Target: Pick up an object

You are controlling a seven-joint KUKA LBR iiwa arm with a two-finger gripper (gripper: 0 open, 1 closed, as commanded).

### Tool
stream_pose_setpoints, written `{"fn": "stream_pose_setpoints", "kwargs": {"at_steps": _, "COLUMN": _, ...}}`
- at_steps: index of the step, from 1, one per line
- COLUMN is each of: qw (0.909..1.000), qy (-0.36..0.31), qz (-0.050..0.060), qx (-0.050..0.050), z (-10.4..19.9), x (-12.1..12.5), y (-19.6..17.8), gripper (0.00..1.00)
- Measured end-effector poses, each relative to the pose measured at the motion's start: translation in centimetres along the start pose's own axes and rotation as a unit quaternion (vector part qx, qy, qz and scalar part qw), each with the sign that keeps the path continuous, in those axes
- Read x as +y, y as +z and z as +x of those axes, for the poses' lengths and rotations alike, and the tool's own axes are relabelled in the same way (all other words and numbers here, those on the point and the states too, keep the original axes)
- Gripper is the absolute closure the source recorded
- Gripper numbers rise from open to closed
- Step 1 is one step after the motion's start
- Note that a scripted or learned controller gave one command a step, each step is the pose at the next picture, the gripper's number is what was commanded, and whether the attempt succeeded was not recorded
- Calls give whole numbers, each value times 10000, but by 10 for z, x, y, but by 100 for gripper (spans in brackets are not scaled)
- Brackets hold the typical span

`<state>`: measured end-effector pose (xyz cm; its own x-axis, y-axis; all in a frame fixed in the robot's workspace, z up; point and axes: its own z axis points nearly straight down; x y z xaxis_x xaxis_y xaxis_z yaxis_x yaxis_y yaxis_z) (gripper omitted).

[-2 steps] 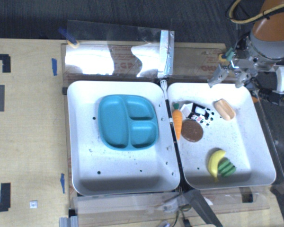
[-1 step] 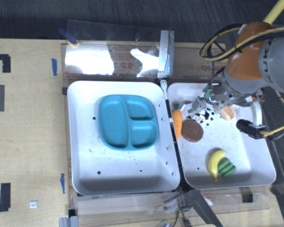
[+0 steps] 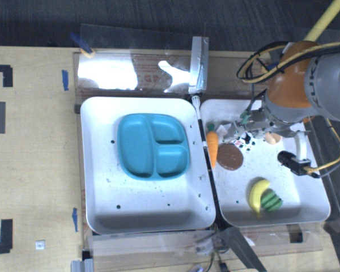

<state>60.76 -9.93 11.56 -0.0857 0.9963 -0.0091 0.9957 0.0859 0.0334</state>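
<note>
step: I'm reaching into the right shallow white plastic bin (image 3: 314, 205); nothing is lifted yet.
pincer: my grey metal two-finger pincer (image 3: 245, 130) sits low over the bin's far side; I cannot tell its state.
targets: smooth orange tapered carrot (image 3: 212, 147) by the left wall; flat brown matte disc (image 3: 230, 157) just beside it; yellow curved banana (image 3: 257, 194) touching a ribbed green piece (image 3: 271, 201), near side.
next: pick one, centre over it, descend.
other bin: glossy blue compartment tray (image 3: 153, 145).
</note>
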Motion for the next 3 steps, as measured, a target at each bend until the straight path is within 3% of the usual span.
{"fn": "stream_pose_setpoints", "kwargs": {"at_steps": 1, "qw": 9995, "qy": 290, "qz": -132, "qx": -39, "z": -1, "x": -13, "y": 5, "gripper": 0}}
{"fn": "stream_pose_setpoints", "kwargs": {"at_steps": 2, "qw": 9836, "qy": 1796, "qz": 163, "qx": 14, "z": -46, "x": 12, "y": 24, "gripper": 0}}
{"fn": "stream_pose_setpoints", "kwargs": {"at_steps": 3, "qw": 9937, "qy": 1109, "qz": 161, "qx": 36, "z": 4, "x": -34, "y": 27, "gripper": 0}}
